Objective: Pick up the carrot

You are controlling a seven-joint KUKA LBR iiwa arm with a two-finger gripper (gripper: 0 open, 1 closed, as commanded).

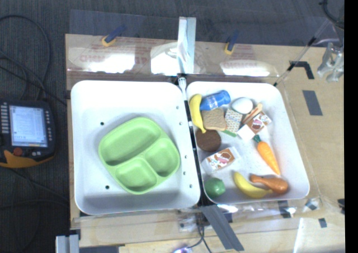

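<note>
Left bin holds a green divided plate. Right bin is crowded with toy food; the carrot lies near its right wall, just above a drumstick. Gripper state: can't tell. Pick not started, all steps remain.

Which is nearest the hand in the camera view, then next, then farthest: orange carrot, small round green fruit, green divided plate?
The hand sits at the upper right, outside the bins.
1. Orange carrot: right side of the right bin, nearest.
2. Small round green fruit: front left corner of the right bin.
3. Green divided plate: middle of the left bin, farthest.
</note>
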